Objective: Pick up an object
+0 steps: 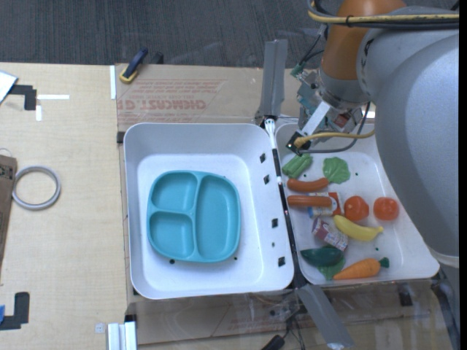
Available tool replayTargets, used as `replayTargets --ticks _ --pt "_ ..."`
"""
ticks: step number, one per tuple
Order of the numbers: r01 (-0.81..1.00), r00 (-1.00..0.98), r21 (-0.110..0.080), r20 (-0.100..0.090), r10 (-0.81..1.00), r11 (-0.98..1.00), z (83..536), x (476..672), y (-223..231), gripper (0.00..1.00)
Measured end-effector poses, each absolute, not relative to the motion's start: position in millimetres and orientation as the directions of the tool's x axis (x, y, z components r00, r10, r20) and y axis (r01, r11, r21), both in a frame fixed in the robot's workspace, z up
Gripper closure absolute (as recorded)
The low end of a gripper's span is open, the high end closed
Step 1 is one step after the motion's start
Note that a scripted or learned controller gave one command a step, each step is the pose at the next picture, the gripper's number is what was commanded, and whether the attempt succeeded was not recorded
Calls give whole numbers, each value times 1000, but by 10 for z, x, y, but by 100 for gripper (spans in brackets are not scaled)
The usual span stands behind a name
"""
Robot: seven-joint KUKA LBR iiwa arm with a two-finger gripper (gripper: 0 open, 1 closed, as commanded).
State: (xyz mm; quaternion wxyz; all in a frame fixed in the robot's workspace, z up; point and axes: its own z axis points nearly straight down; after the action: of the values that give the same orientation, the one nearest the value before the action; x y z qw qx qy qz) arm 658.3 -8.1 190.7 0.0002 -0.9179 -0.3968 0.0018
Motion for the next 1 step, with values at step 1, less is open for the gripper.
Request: replayTargets --ticks 1 --pt "488 873 -1 -5 488 -873 1904 6509 -40 100"
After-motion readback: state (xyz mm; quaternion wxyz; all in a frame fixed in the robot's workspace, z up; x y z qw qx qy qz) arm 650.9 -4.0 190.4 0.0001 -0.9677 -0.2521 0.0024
